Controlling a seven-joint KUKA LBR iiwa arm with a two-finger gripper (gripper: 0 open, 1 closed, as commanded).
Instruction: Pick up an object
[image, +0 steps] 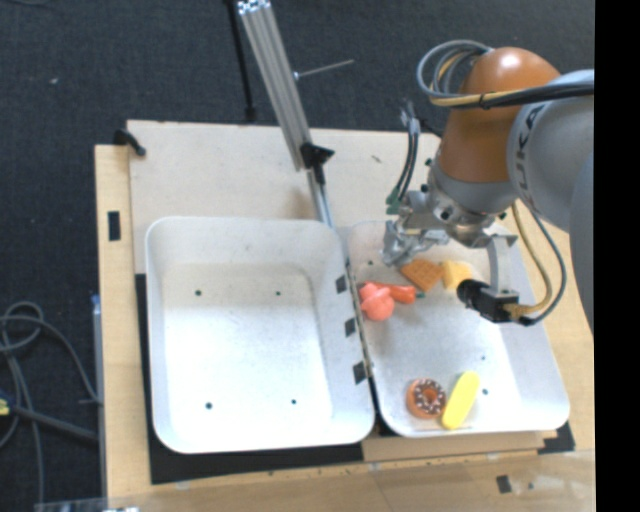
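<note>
Arm (520, 130) comes in from the right, orange band above the wrist, gripper (405, 243) down over the far end of the right bin (520, 395). Can't tell how the jaws stand: the wrist body and cables cover them from this angle, and nothing can be made out between them. Just beside the gripper, toward the near side, an orange waffle-like piece (424, 273) lies on the bin floor, touching or nearly touching a yellow piece (457, 272) on its right. A pink-orange toy (381, 299) sits near the bin's left wall, close to the waffle piece but apart from it. At the near end of the same bin, well apart from the gripper, a round brown donut (426, 398) lies right against a yellow banana-like block (461, 399). A black connector (483, 299) on a cable hangs over the bin. Left bin (180, 250) sits alongside, walls touching the right bin's. Slanted metal rail (285, 100) stands behind the bins on the tan bench (210, 160).
</note>
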